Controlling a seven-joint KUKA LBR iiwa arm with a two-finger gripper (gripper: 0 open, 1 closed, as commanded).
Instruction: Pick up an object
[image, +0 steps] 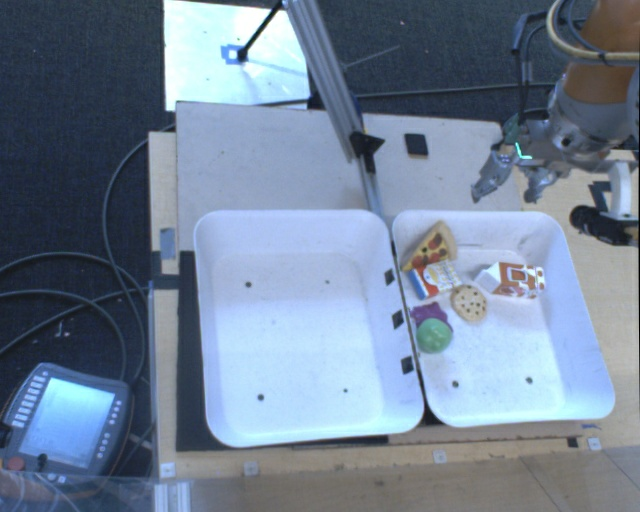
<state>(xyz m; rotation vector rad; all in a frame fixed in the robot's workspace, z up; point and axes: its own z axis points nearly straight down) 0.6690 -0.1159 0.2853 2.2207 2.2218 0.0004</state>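
Camera view | two-finger metal gripper (512, 187) above right white plastic bin (585, 330) rear rim, fingers spread, holding nothing | round tan cookie (469, 303) beside orange-white carton (514, 280)

Two white bins (300, 425); below the gripper (512, 182), the nearer one holds five items: one pizza slice (431, 246), one cookie (469, 303), one carton (513, 280), one green ball (434, 337), one purple piece (430, 314).
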